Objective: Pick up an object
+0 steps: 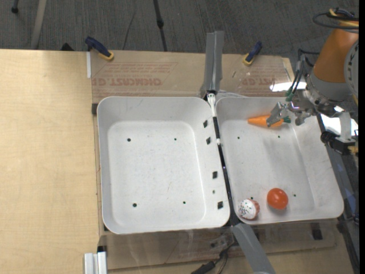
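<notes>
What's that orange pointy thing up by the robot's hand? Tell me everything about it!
The orange carrot-shaped toy looks like smooth plastic, with its pointed tip aimed toward the left bin. It lies almost flat near the far edge of the right bin. Its thick end sits at the gripper, which hides that end, so whether it is truly gripped is unclear.

Arm reaches in from the right edge, orange band at top right, wrist angled down and left toward the far part of the right bin. Gripper (278,117) sits low at the far right, fingers closed around the thick end of an orange carrot (259,120).
</notes>
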Action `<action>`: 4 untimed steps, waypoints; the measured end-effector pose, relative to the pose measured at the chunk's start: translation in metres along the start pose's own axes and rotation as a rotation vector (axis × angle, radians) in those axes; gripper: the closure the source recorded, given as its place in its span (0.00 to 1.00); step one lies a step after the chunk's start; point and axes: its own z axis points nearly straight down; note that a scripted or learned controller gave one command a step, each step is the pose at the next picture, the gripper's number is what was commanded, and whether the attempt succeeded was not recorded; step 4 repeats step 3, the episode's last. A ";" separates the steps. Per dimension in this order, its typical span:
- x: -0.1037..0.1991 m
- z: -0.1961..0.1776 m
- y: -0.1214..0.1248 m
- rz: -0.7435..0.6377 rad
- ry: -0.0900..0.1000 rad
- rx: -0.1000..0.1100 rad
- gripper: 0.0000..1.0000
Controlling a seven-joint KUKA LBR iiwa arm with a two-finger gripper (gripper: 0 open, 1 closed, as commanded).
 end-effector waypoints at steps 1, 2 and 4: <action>0.034 0.053 -0.077 0.064 0.001 0.001 0.00; 0.067 0.053 -0.157 0.054 0.002 0.000 0.00; 0.083 0.053 -0.156 -0.311 0.001 -0.002 0.00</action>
